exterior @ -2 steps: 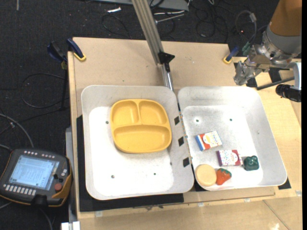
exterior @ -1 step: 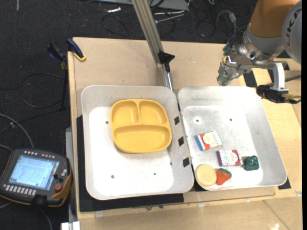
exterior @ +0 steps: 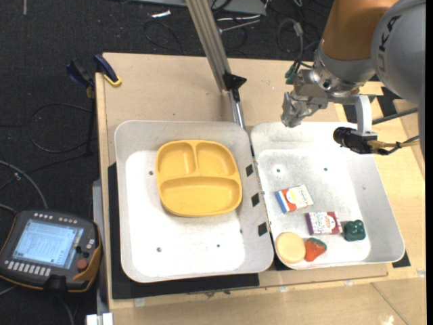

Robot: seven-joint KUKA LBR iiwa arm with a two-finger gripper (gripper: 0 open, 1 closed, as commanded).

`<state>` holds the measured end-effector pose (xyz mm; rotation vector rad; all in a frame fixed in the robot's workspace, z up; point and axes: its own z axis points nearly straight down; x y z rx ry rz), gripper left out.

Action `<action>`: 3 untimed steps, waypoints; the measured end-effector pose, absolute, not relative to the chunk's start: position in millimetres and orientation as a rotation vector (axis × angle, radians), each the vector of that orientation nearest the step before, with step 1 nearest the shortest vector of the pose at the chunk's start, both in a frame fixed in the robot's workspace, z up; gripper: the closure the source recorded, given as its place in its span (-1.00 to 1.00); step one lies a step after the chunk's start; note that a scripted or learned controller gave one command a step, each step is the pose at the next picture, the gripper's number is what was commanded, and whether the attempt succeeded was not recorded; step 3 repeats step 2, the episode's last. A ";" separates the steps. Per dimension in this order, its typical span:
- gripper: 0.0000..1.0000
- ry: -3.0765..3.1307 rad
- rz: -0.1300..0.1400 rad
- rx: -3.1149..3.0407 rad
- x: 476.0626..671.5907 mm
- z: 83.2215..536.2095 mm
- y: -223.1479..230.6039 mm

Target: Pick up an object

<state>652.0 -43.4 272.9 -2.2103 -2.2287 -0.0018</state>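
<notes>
1. Camera view, setting: a tan bench [exterior: 169, 87] stood on a dark floor strewn with cables, and a teach pendant [exterior: 47, 249] lay off the bench's lower left corner.
2. Two white bins sat side by side on the bench. The left bin [exterior: 135, 249] held a yellow tray [exterior: 198, 177] with three compartments, set toward its upper middle.
3. The right bin [exterior: 338, 161] held the loose items, all gathered in its lower part: a white card box [exterior: 293, 198] nearest the bin's middle, a purple box [exterior: 323, 222] below and right of it, a green toy [exterior: 354, 231] at the right, and a cream round piece [exterior: 291, 248] touching a red toy [exterior: 314, 248] along the bottom rim.
4. The gripper [exterior: 292, 117] hung over the right bin's upper rim, well apart from every item. Nothing was between its tips; whether they were spread or closed could not be told.
5. Judgement: the white card box looked the easiest pick. It appeared light, stiff and flat, lying clear of its neighbours, so closing across its short sides should suit. Its glossy faces might slip, and too hard a squeeze might crush it.
6. The red and cream pieces touched, so a grasp there risked nudging both.
</notes>
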 end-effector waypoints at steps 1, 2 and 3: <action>1.00 -2.228 0.000 -2.212 642.2 269.5 0.1; 1.00 -2.228 0.001 -2.210 619.0 257.9 53.5; 1.00 -2.228 0.001 -2.210 619.0 257.9 53.5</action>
